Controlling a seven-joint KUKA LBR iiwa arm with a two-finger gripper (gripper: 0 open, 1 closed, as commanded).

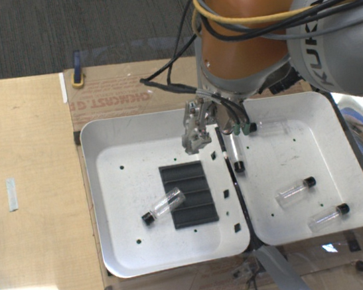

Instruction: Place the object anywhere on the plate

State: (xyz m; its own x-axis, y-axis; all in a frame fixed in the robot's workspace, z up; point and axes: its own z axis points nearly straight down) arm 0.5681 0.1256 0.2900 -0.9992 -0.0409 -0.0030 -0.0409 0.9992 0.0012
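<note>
A black ribbed plate (190,195) lies in the left bin (107,185). One clear vial with a black cap (162,206) lies tilted at the plate's left edge, partly on it. My gripper (233,133) hangs above the divide between the two bins, to the upper right of the plate. It is shut on another clear vial (235,152), which hangs upright with its black cap downward, just over the rims where the bins meet.
Two more capped vials (296,190) (329,216) lie in the right bin (343,152), toward its front. The arm's orange band and cables loom over the bins' far edge. A wooden board lies to the left of the bins.
</note>
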